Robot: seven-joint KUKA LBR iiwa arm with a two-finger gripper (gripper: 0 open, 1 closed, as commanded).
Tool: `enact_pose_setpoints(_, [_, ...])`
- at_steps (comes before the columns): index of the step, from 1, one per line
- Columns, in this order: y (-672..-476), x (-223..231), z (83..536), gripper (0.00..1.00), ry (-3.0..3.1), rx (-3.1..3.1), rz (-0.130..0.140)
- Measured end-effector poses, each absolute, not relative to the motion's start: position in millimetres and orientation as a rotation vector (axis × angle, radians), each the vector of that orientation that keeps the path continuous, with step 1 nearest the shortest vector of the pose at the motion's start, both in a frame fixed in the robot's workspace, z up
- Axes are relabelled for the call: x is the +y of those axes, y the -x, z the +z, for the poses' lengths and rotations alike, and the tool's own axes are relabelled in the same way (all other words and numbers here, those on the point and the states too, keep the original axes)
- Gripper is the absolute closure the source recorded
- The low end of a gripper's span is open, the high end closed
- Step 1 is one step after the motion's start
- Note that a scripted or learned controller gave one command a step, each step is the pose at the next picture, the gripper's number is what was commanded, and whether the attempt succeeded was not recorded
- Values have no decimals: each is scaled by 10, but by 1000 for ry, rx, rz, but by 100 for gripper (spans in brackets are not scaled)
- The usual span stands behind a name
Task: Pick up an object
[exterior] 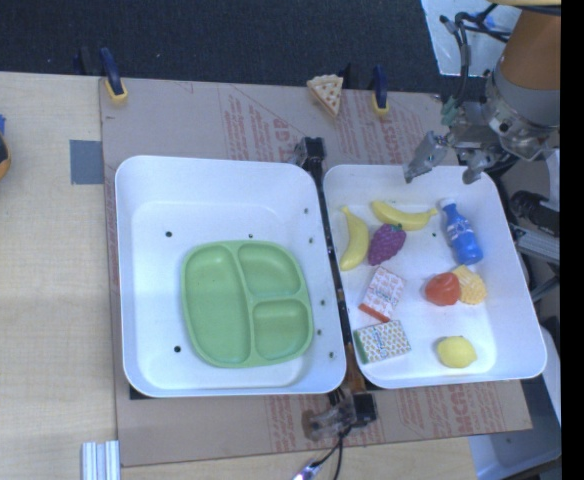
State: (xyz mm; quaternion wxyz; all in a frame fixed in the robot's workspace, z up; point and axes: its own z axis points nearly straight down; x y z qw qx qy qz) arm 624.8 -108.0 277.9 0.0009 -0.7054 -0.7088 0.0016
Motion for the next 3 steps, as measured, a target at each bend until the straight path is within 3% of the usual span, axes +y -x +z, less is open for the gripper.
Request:
enact_pose_setpoints(1, [-6351,-918,1630,0,2212,-2225,9])
enact_pose_setpoints(2, [-6018,-1038,976,0,2224,-2232,-6])
enact_pose_setpoints(3, [-6002,-1042,1051,100,2217,-2232,3])
